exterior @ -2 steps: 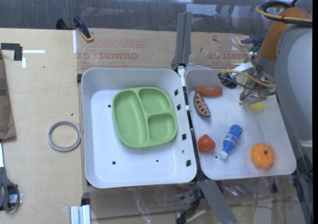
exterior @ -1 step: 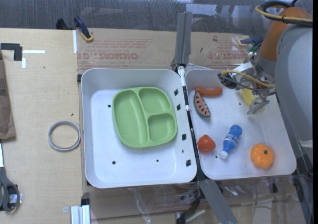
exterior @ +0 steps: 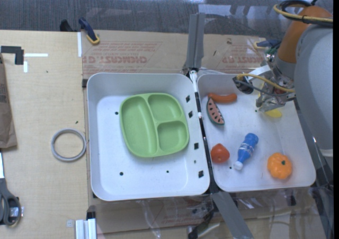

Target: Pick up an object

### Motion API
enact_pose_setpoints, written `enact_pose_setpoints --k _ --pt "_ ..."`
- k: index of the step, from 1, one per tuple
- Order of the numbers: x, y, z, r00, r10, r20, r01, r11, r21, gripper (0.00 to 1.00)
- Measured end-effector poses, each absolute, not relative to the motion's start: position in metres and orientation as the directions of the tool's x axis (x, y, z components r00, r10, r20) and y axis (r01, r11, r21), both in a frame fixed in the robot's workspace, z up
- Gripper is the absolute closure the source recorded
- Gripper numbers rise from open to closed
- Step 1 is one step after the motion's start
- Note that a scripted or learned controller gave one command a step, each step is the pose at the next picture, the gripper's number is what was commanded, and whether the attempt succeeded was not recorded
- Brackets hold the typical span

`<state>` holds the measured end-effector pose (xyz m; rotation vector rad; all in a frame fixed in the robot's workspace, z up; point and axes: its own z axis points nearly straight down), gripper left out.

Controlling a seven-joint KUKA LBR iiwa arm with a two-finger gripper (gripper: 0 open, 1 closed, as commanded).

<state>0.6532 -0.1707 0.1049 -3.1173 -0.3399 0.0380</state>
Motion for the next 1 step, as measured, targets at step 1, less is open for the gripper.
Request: enact_pose_setpoints --k 1 --pt "0.6532 -0.1703 0.1047 0.976 0.216 -0.024 0.215 -0.976 -0.008 0.0"
